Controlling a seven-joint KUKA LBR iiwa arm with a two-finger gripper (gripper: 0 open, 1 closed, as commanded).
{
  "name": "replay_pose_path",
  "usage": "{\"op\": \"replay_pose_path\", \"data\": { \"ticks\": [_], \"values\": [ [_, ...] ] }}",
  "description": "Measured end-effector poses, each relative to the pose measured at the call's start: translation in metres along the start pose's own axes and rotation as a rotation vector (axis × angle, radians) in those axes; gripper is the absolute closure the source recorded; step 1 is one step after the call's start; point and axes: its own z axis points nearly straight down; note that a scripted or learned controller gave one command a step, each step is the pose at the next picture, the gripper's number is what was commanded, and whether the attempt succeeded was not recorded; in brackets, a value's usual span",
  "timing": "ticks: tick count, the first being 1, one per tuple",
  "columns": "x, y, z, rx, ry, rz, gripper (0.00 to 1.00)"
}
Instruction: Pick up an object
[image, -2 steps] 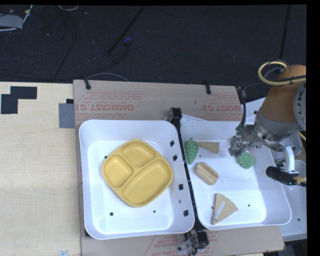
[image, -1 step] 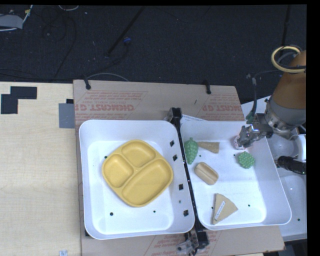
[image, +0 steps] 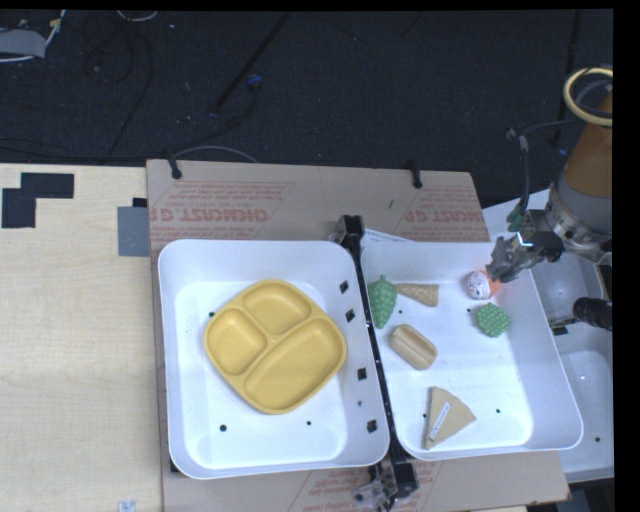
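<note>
Contents, right bin: six small items on its white floor.

1. Small whitish rounded object with reddish marks, near the bin's far right corner, just beside the gripper. Too small to name or to give a long axis. Whether it touches the gripper cannot be told.
2. Green knobbly piece, just in front of item 1, close to the right wall.
3. Tan wedge, far half of the bin, long axis running left to right, thin end toward the right.
4. Green leaf-like piece, against the left wall, beside the wedge, long axis running far to near.
5. Tan bread-roll shape, mid-bin, long axis slanting from far left to near right.
6. Pale triangular slice, near the front edge, point toward the far side.

Contents, left bin: one yellow divided plate, three compartments, lying flat and turned at an angle, roughly central.

Both bins rest on a cardboard sheet printed in red; the lettering appears reversed and reads partly as "CHEMCAST GP".

Arm: the gripper hangs over the far right corner of the right bin, reaching in across the right rim. State of the hand: cannot be told.
</note>
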Motion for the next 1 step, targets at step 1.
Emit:
{"op": "replay_pose_path", "data": {
  "ticks": [1],
  "values": [
    [0.0534,-0.0097,0.0128,0.007,0.003,-0.002,1.0]
  ]
}}
